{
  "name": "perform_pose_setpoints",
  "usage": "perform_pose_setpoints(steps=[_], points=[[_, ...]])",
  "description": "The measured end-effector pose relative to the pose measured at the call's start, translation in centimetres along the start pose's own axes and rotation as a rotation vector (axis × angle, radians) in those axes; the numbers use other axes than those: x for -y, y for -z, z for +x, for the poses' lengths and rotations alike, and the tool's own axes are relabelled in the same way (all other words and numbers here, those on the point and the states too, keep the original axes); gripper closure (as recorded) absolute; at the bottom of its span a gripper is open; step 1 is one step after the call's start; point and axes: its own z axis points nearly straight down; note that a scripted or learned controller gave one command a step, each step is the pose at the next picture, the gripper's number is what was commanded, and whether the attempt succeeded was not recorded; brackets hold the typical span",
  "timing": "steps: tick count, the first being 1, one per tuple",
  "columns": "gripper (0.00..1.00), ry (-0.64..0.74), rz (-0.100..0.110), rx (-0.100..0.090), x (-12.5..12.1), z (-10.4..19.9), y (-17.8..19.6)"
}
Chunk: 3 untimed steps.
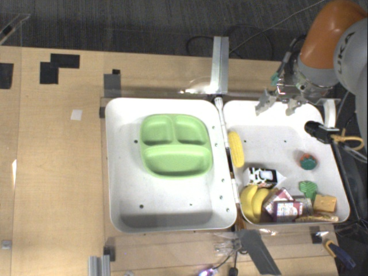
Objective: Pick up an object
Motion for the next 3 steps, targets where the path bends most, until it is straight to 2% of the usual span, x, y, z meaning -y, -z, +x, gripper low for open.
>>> perform_pose_setpoints(steps=[1,2,3], points=[[0.0,-0.117,-0.002,0.001,3.4,2.2,-9.7],[0.0,-0.108,-0.017,0.0,8.5,1.9,-10.1],[0.0,-0.105,-0.021,0.0,14.7,0.8,-10.1]])
